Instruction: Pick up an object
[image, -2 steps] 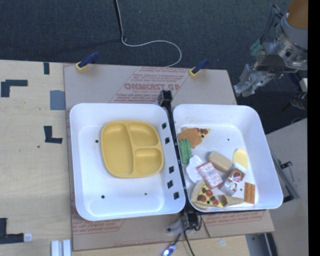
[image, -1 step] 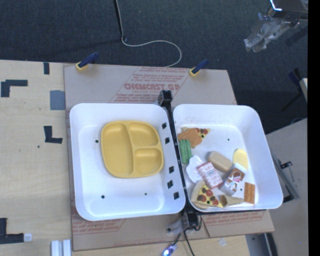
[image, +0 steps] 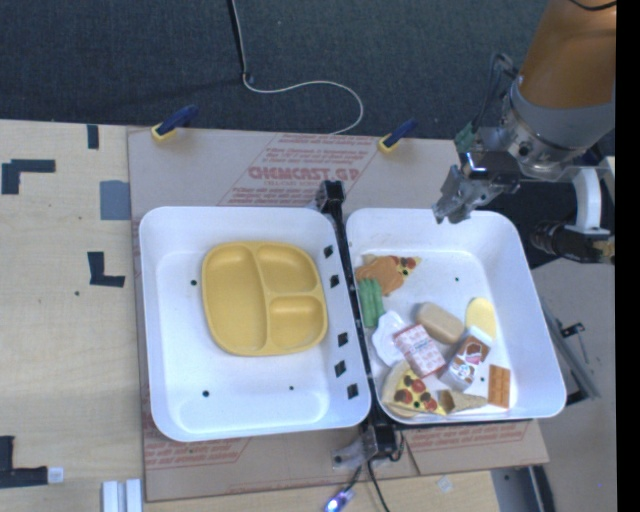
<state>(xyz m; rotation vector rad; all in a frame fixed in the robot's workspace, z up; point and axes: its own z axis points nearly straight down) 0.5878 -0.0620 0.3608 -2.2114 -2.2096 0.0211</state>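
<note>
The grey two-finger gripper hovers over the far rim of the right shallow white bin — whether it is parted, I cannot tell, and nothing shows in it. Toy food pieces lie below — yellow divided plastic plate left.

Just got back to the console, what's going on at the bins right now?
The arm reaches in from the right, with its gripper above the far edge of the right bin, nothing visibly held. That bin holds a pile of toy food: a pizza slice, a green piece, a tan block and small packets. The left bin holds a yellow tray. No pick appears made yet.
</note>
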